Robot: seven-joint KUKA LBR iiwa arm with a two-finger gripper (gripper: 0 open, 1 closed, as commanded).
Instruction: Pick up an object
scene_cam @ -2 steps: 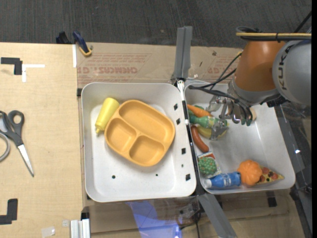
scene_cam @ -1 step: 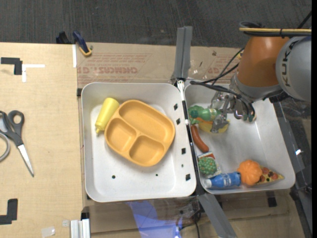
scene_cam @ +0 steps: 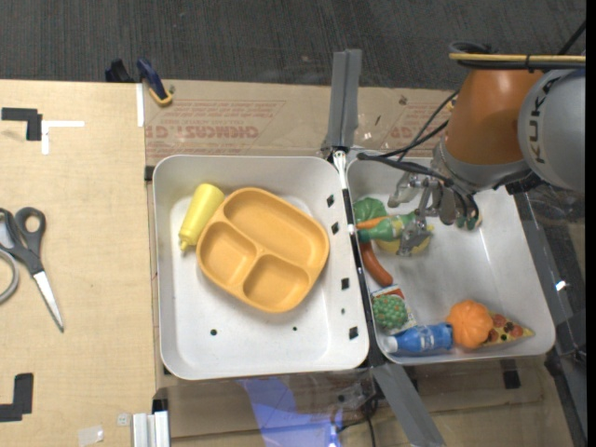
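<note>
Blue bottle (scene_cam: 421, 340) beside orange (scene_cam: 468, 322), right bin (scene_cam: 521, 250).

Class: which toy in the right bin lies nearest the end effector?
The yellow toy, just under the end effector; the orange ball and blue bottle lie far off.

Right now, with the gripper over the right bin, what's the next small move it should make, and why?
Probably a short, straight descent. The gripper hangs in the right bin over the cluster of toy food by the bin's left wall, just above a yellow piece. Nothing visibly sits between its fingers, so the pick isn't made yet.
</note>
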